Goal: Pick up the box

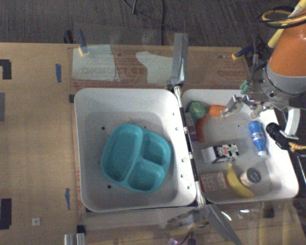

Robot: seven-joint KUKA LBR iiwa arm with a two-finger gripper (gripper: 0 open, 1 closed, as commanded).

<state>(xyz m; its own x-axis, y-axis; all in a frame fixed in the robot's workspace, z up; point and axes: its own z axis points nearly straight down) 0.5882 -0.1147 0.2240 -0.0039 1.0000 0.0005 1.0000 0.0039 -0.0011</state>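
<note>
The box [220,152] is small and white with a black-and-white print, and it lies on its side near the middle of the right bin [290,185]. My gripper [243,105] hangs over the back part of that bin, above and to the right of the box and apart from it. It is close to an orange object [217,110] and a blue bottle [256,137]. Nothing shows in the gripper's grasp.
The right bin also holds a green object [197,109], a banana [238,184], a small can [253,176], a pinkish flat packet [213,181] and a dark reddish item [192,129] by the left wall. A teal divided plate [136,157] lies in the left bin [86,137].
</note>
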